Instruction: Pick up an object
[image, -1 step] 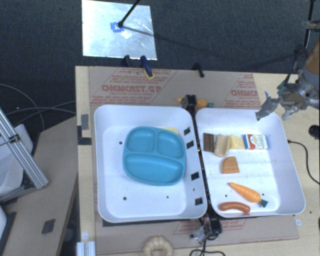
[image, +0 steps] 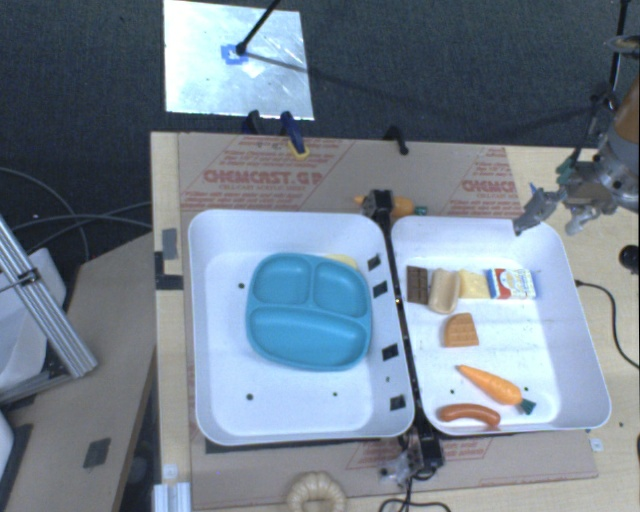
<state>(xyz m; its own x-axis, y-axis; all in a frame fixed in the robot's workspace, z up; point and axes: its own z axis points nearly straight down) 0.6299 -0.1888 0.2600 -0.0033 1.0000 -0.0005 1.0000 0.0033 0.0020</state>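
Two shallow white bins are sitting side by side on the table. The left white bin (image: 215, 400) is holding a blue plastic plate with three sections (image: 308, 310), lying flat near the middle. The right white bin (image: 572, 330) is holding the small toy foods, spread apart so each one is easy to reach: a brown chocolate bar (image: 417, 284), a tan bread piece (image: 444, 290), a small white, red and blue carton (image: 511, 283), a round orange-brown cracker (image: 460, 330), an orange toy carrot with a green tip (image: 492, 385) and a red toy sausage (image: 468, 413) near the front wall.

The grey arm is reaching in from the right, up high. Its pincer (image: 556, 210) is hanging over the back right corner of the right bin, spread apart and pinching nothing. It is pointing down and to the left. I think it is getting ready to go down for a toy, most likely the carton nearby.
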